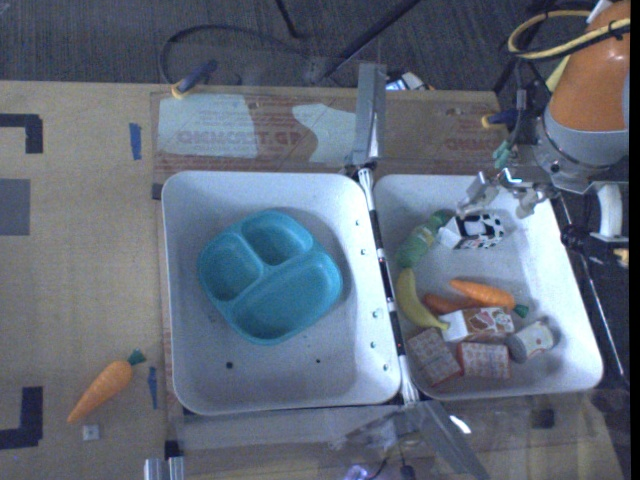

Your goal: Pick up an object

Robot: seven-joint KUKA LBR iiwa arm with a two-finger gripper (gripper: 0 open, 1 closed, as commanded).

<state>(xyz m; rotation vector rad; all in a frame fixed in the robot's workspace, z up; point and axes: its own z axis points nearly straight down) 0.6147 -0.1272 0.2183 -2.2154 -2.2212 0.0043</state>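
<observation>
Camera view: my two-finger gripper is hovering with fingers spread, gripping nothing, just above the small black-and-white toy carton lying at the far side of the right white bin. I'm judging it light, rigid, slick; grabbing across its narrow sides.

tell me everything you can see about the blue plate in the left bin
The blue plate is a teal, plastic-looking divided dish with rounded corners and three compartments: two smaller ones toward the upper left and one large one along the lower right. All three hold nothing. It lies flat, right side up, turned at a slant to the bin's walls, near the middle of the left bin. It rests on the bin floor, clear of the walls, with nothing else touching it.
</observation>
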